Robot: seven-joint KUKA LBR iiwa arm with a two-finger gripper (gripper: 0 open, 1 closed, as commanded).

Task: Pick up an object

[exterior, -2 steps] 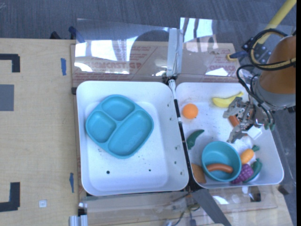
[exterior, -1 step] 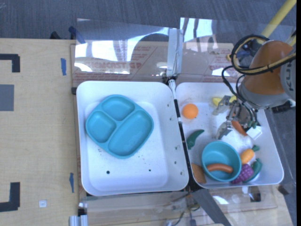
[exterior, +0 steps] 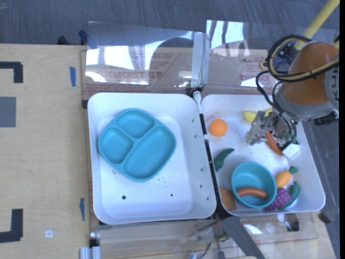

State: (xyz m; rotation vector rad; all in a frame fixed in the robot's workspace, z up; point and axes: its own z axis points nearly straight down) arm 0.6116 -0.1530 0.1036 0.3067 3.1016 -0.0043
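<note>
White bins, wooden bench, grey carpet

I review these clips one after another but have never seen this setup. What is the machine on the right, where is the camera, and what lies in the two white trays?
The camera is fixed above a bench and looks down at a slant. The grey machine with the orange band is a robot arm reaching in from the right. Its gripper hangs low over the right bin. Something orange sits by the gripper, but a firm hold cannot be confirmed.

The left bin holds a blue divided plate. The right bin holds toy food: an orange ball, a yellow piece, a dark green piece, purple grapes and a blue bowl with a sausage in it.
</note>
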